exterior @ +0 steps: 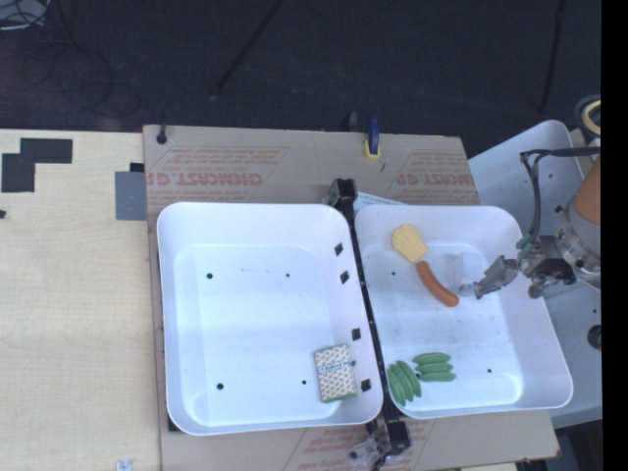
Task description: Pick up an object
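Note:
My gripper (488, 284) hangs over the right side of the right bin (535, 386), reaching in from the right. Just to its left lies an orange sausage-shaped object (438, 285), apart from the gripper. A yellow object (407, 239) sits at the upper end of the orange one. Green pea pods (420, 374) lie near that bin's front left corner. A small patterned box (336, 373) rests in the left bin (186, 263), at its front right corner.
A black divider (354, 292) runs between the two bins. Both bins sit on a cardboard sheet (245, 170). The arm's wrist and cables (564, 253) stand over the right bin's right rim. A blue and yellow clamp (373, 140) grips the cardboard's back edge.

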You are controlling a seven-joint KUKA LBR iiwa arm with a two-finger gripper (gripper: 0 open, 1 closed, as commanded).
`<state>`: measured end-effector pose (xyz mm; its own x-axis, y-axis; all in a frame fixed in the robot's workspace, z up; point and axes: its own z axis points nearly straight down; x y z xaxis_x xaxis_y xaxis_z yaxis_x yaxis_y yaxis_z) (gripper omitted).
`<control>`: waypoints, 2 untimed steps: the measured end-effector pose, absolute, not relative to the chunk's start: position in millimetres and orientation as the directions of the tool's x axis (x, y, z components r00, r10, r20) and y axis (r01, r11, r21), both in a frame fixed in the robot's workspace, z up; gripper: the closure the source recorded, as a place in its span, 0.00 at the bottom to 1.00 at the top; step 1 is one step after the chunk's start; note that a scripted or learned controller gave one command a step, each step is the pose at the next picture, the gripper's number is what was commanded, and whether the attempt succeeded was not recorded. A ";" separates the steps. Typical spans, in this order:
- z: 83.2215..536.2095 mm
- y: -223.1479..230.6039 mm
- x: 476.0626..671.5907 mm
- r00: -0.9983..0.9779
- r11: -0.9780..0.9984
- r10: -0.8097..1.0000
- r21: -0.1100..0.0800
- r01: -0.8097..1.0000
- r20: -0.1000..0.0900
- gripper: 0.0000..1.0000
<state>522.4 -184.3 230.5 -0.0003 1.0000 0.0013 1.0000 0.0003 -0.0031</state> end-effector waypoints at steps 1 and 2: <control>429.4 -216.6 475.1 0.004 -0.003 1.000 0.016 1.000 -0.008 0.00; 429.0 -214.8 476.2 0.000 0.000 1.000 -0.002 1.000 -0.001 1.00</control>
<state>476.2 -214.8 429.0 -0.0002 1.0000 -0.0009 1.0000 0.0002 -0.0019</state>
